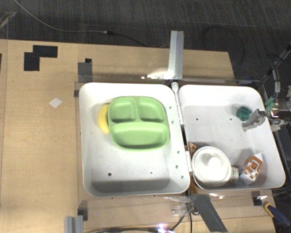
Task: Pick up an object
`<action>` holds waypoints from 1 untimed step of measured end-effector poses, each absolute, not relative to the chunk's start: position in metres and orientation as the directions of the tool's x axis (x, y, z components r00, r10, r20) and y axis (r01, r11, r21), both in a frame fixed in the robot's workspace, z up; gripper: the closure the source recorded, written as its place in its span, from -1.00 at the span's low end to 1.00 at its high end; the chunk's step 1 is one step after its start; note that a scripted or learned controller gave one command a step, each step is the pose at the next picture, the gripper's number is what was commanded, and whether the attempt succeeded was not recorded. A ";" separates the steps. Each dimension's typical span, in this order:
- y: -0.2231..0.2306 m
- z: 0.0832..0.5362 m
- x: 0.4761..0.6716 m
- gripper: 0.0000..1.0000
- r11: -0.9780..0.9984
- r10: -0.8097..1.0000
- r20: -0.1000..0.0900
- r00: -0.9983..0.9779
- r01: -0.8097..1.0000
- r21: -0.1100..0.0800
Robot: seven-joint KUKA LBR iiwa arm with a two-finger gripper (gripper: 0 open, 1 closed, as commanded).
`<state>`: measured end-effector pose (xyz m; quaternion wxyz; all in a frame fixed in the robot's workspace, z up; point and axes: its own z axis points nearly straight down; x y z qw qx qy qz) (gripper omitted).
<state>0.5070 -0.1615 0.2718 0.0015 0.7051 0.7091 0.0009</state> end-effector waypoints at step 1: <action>-0.120 0.185 0.555 -1.00 0.091 0.996 -0.001 -0.091 0.996 0.003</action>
